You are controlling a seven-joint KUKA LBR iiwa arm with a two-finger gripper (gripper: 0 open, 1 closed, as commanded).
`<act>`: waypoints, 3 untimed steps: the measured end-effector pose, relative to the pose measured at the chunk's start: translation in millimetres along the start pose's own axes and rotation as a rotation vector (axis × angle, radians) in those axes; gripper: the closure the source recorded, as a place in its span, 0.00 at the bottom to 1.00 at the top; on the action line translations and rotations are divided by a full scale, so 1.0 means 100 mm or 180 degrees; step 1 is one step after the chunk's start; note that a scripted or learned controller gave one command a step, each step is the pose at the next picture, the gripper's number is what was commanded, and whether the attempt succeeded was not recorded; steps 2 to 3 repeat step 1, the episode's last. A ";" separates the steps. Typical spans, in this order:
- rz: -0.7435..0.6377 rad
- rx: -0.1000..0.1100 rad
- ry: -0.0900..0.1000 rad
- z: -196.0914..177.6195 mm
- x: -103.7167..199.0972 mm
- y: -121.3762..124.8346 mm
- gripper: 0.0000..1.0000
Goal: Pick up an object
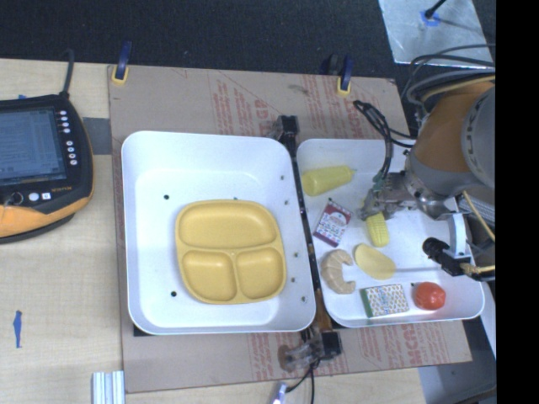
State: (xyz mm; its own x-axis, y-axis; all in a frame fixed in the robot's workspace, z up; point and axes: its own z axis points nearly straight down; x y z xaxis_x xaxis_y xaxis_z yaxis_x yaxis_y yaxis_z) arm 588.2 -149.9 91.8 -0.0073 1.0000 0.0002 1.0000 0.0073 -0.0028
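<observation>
Yellow toy corn (378, 230) sits under the tool (381, 209) — reach step; whether its grip is wide I cannot tell — next, close and lift.

We see the arm (450, 141) as a bulky rounded body, grey with a broad orange band above the wrist. Black cables (383, 137) loop along its side (some thin, some thicker). The gripper (383, 202) is a cluttered grey metal assembly.
</observation>
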 end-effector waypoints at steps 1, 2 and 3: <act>0.0008 -0.0002 0.0003 -1.00 0.66 -0.48 1.00; 0.0008 -0.0002 0.0003 -1.00 0.66 -0.48 1.00; 0.0008 -0.0002 0.0003 -1.00 0.66 -0.48 1.00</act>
